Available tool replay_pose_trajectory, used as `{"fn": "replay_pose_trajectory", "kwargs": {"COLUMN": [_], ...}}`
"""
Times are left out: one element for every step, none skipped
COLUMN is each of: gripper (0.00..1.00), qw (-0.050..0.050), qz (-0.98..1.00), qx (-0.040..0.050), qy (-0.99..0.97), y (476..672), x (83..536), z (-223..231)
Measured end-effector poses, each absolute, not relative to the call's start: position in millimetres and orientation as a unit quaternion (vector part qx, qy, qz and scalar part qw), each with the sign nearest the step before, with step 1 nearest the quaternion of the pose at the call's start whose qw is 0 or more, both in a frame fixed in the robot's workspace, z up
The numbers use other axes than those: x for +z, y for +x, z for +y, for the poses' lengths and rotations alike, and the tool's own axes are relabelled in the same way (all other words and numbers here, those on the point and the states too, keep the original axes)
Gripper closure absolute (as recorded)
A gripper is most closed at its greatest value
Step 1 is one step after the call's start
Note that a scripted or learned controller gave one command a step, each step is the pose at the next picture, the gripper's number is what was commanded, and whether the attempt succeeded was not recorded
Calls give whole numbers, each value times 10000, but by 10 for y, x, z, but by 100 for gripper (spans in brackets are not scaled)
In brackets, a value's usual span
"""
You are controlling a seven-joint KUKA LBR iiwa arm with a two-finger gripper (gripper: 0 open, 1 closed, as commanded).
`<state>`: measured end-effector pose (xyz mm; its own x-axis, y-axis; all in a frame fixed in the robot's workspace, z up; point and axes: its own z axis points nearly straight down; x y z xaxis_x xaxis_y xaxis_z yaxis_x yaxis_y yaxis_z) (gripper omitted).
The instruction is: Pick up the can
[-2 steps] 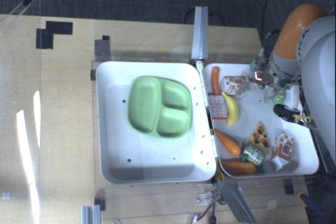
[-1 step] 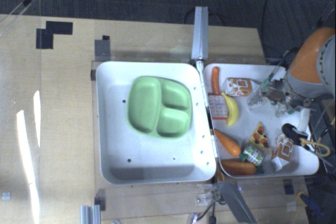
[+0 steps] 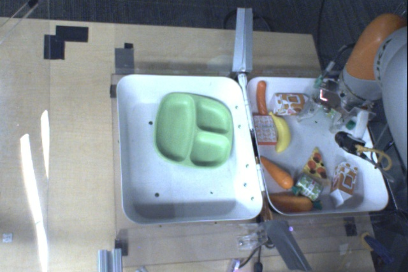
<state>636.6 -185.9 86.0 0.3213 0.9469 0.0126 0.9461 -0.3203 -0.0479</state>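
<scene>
The can point(image 3: 308, 187) is small, with a green label, and lies on its side near the front of the right bin point(image 3: 376, 200), between an orange carrot point(image 3: 276, 173) and a small carton point(image 3: 346, 178). My gripper point(image 3: 327, 99) hangs over the far right part of that bin, well behind the can and apart from it. It is close to a small snack box point(image 3: 290, 103). Nothing shows in its grasp.
The right bin also holds a red sausage point(image 3: 261, 97), a banana point(image 3: 281, 132), a red packet point(image 3: 264, 129), a fruit-print box point(image 3: 314, 162) and a second orange piece point(image 3: 292, 202) at the front wall. A green divided plate point(image 3: 193, 128) lies in the left bin point(image 3: 137, 200).
</scene>
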Motion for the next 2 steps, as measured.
{"fn": "replay_pose_trajectory", "kwargs": {"gripper": [0,0], "qw": [449,-9], "qz": [-4903,-3985], "qx": [342,-22], "qy": [-8697,-9172], "y": [6525,6072], "x": [850,867], "z": [-1880,-1732]}}
